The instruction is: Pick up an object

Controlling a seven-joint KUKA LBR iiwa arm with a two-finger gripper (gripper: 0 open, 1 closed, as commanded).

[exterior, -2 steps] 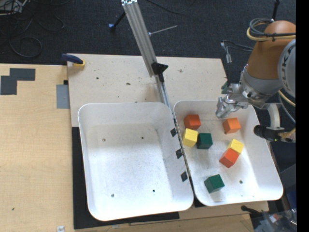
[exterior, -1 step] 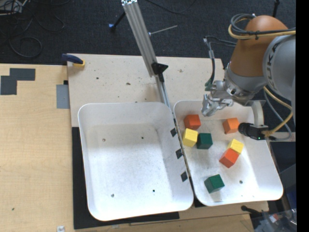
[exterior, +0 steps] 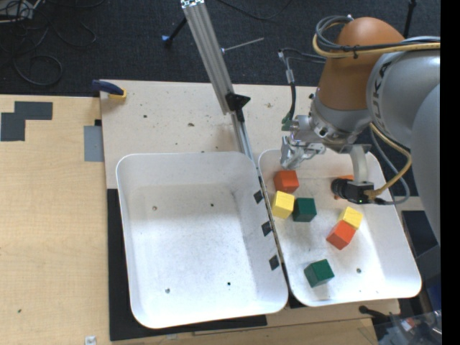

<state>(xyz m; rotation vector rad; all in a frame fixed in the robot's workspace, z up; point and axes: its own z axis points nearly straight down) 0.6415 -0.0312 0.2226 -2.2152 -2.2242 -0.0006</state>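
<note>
Going left to right from my remote seat: the left shallow white bin (exterior: pixel 144 192) on the desk has nothing to grab, so all the candidates sit in the right shallow white bin (exterior: pixel 402 264). The small orange cube (exterior: pixel 286 180) is nearest the divider, with a yellow cube (exterior: pixel 283 205) and dark green cube (exterior: pixel 305 209) just below it. My gripper (exterior: pixel 296 154) hovers just above that orange cube (likely the target, I'd guess). Can't tell how wide it's set. Nothing's visibly held.
</note>
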